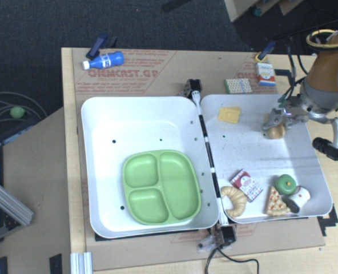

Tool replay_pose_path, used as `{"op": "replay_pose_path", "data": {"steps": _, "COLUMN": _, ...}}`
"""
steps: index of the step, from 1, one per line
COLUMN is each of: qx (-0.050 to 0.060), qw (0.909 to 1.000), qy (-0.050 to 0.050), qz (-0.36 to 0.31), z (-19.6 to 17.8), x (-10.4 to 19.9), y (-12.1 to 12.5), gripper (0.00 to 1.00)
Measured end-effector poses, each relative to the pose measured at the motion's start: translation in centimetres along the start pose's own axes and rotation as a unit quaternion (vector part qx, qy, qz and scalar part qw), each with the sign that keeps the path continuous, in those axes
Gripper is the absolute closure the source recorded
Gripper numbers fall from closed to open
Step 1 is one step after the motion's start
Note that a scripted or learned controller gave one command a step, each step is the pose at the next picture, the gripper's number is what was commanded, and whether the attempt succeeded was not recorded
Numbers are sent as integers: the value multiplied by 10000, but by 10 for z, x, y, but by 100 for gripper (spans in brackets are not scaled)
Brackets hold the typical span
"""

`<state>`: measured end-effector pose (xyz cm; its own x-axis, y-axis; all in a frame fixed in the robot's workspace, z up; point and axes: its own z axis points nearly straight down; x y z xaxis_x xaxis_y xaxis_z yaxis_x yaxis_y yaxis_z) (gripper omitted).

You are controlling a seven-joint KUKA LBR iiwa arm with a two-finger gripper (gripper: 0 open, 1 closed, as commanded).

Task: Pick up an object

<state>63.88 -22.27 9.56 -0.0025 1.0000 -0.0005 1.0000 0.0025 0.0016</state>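
Note:
The right bin [254, 153] holds several small things. A yellow cheese slice [229, 115] lies at its far left. Along its near edge lie a croissant [235, 201], a small red and white box [246, 185], a pizza slice [276, 204], a green round fruit [285, 184] and a white and black piece [300, 197]. My gripper [273, 122] is low over the bin's far right part. A tan lump [276, 132] sits right at its tip, partly hidden by it. I cannot make out whether the lump is gripped.
The left bin [100, 124] holds a green divided plate [160, 186]. On the bench behind the bins lie a blue and white bottle [103, 60], a patterned card [238, 85] and a small carton [265, 73]. The arm [324, 79] comes in from the right.

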Motion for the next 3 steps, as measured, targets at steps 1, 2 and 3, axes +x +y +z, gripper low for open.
{"op": "replay_pose_path", "data": {"steps": 1, "qx": -10, "qw": 10000, "qy": -2, "qz": 7, "z": -80, "x": 62, "y": 5, "gripper": 100}}
{"op": "replay_pose_path", "data": {"steps": 2, "qx": -8, "qw": 10000, "qy": 1, "qz": 4, "z": -92, "x": 96, "y": 29, "gripper": 100}}
{"op": "replay_pose_path", "data": {"steps": 3, "qx": 14, "qw": 10000, "qy": 8, "qz": 5, "z": -103, "x": 142, "y": -23, "gripper": 100}}
